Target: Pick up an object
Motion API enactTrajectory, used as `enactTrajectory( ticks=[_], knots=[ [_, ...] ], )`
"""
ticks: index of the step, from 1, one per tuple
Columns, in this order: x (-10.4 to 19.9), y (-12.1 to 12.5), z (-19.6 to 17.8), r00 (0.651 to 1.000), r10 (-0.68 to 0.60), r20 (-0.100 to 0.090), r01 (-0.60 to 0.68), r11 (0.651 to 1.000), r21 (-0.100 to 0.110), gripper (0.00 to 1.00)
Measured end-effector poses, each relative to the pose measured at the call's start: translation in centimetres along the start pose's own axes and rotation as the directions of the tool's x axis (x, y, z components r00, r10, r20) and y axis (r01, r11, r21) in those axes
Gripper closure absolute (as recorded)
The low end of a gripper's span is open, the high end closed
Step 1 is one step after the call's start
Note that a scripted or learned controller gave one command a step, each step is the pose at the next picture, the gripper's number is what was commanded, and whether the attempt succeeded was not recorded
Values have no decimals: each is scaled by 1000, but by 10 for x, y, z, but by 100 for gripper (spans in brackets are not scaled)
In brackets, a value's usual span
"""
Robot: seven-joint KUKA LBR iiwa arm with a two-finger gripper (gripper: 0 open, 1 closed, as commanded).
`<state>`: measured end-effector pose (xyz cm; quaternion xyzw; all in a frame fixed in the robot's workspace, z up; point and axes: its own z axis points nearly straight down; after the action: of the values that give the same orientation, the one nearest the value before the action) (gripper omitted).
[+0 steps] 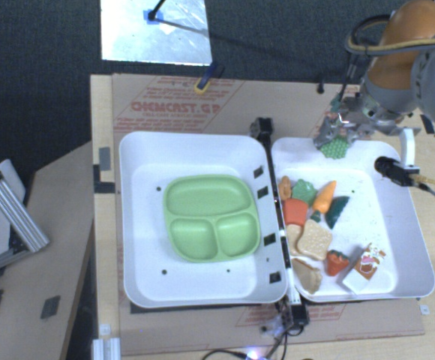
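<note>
Clearly, our gripper (336, 135) sits at the far edge of the right bin (409, 235), and a knobbly green toy, most likely a broccoli floret (335, 149), shows right at its tips; we judge the fingers to be clamped on that floret, though the hold looks shallow, with most of the green hanging below the metal. That is our first worry: a pinch on the crown of a bumpy, rounded piece can slip once the arm (409, 43) accelerates, and the floret would drop back into the bin or bounce over the near rim onto the bench (120, 96). Our second worry is the bin wall itself, since the floret sits just beside the far rim and a sideways move could drag it against that edge and knock it loose. The other toy food is well apart from the gripper: a carrot (324, 196), a red piece (295, 211), a slice of bread (315, 240), a strawberry (337, 261) and a small printed carton (364, 265) cluster toward the near half of the right bin, so we see little chance of snagging them. The green divided plate (206, 217) lies in the left bin (139, 201), away from any of this.
</note>
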<state>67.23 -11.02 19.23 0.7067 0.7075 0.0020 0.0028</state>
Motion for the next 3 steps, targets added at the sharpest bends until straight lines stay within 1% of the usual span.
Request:
enactTrajectory(
  ticks=[1, 2, 3],
  knots=[
    [0, 1, -34, 1000, -3, -1, 3, 1000, 2, 100],
    [39, -27, -44, 1000, -7, -2, 7, 1000, 6, 100],
    [84, -57, -50, 1000, -7, -3, 7, 1000, 7, 100]
  ],
)
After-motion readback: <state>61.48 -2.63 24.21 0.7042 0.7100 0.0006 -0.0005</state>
